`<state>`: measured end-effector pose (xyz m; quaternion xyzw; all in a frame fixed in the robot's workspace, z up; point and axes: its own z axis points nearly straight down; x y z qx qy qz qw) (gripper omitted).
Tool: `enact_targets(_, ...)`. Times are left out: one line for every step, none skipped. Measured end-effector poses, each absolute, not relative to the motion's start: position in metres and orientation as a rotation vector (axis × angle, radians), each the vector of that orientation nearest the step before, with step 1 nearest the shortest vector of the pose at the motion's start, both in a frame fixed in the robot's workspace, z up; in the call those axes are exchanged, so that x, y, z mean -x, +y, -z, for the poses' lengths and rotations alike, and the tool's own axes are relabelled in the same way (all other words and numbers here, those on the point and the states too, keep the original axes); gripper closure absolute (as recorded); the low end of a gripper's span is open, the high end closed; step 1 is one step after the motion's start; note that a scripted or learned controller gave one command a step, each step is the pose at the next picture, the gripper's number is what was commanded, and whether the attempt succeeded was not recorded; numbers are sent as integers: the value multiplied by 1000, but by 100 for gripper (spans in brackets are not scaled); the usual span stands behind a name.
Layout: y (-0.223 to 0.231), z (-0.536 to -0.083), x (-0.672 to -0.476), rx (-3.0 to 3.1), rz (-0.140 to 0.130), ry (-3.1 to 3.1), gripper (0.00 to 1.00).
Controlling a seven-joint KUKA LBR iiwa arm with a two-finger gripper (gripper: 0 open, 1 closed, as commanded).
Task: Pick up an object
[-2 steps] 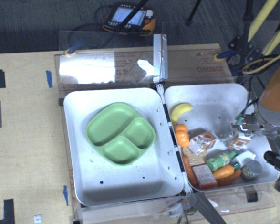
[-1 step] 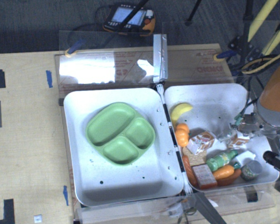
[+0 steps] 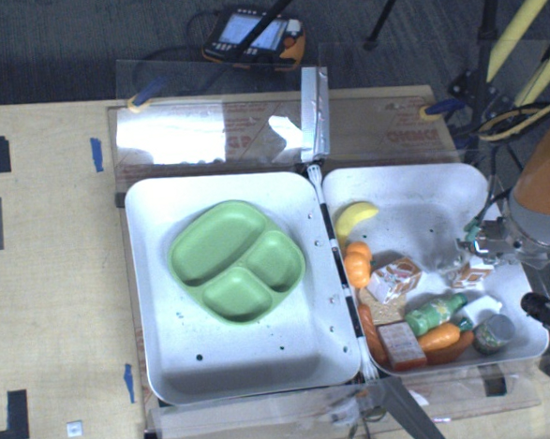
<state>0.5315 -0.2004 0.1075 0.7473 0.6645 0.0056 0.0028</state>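
At the counter's (image 3: pixel 54 276) right bin (image 3: pixel 413 181): banana (image 3: pixel 354 217) at 11 o'clock, orange (image 3: pixel 357 263), bread (image 3: pixel 393 280), bottle (image 3: pixel 435 313), carrot (image 3: pixel 443 337), can (image 3: pixel 493 334)
Left bin (image 3: pixel 153 222): green tray (image 3: pixel 237 261)
Pincer (image 3: pixel 476 239): 3 o'clock, above wrapper (image 3: pixel 468 273); grip can't be told

Around the green divided plate (image 3: pixel 237 261), bare floor of the left bin (image 3: pixel 163 362) is lying open on every side. Past the divider, packets, a yellow banana (image 3: pixel 354 218) and an orange carrot (image 3: pixel 443 339) are crowding the right bin (image 3: pixel 423 185), leaving only its far part free.
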Motion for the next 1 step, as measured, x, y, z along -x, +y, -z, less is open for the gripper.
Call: enact_targets(-140,-205,-567,-2171,-1,2269,100)
